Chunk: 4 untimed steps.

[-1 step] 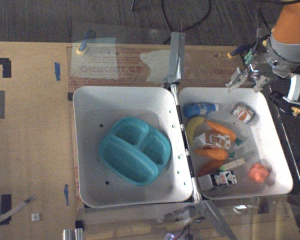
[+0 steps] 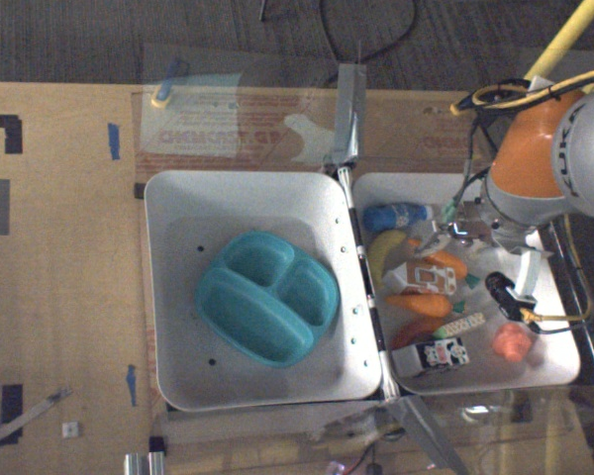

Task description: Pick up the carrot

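Hovering over the right white bin [image 2: 559, 364], my gripper [image 2: 445, 234] has nothing visibly in it; whether it is open I cannot tell. So nothing is picked yet. Leftward, the left white bin [image 2: 178, 216] holds a teal compartment tray [image 2: 267, 297]. Among cartons, the orange carrot [image 2: 423, 304] lies below my gripper.

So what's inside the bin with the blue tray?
The left bin holds one teal divided tray, tilted on its floor. Whatever lies beneath the tray is covered.
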Each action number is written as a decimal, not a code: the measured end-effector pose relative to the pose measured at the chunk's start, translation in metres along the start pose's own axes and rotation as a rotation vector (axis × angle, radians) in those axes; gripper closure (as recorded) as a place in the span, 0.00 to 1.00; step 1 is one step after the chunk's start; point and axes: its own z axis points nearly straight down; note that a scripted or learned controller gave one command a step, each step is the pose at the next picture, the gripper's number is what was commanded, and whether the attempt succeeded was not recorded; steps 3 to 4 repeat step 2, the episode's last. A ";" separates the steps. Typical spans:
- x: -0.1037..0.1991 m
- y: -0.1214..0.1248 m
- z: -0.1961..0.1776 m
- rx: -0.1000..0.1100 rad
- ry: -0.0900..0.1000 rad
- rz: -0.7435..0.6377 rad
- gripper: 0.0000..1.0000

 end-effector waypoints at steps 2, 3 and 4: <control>0.005 -0.019 -0.005 -0.009 0.000 0.142 1.00; 0.005 -0.019 -0.005 -0.009 0.000 0.142 1.00; 0.005 -0.019 -0.005 -0.009 0.000 0.142 1.00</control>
